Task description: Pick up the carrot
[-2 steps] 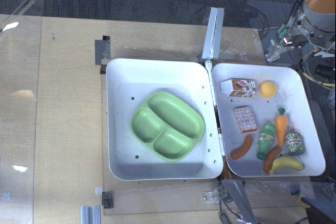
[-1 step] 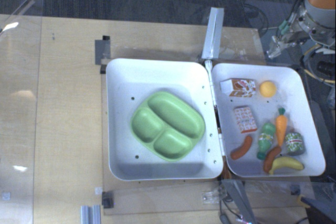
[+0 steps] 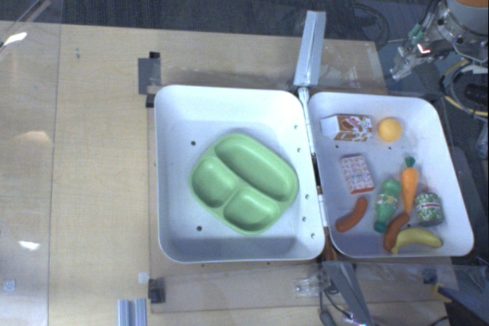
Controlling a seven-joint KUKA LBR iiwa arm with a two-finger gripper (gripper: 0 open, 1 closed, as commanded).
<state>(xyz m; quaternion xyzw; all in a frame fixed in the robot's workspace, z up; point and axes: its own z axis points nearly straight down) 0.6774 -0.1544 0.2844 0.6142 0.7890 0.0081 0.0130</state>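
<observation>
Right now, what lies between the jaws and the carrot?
In the camera view, the gripper hangs outside the right bin's far corner. Between it and the carrot sit the bin rim and the yellow ball; the rest is bare white floor.

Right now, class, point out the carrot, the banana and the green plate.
carrot [image 3: 410,185]: camera view, middle of its orange body.
banana [image 3: 417,240]: camera view, middle of its yellow curve.
green plate [image 3: 243,181]: camera view, ridge between its compartments.
</observation>
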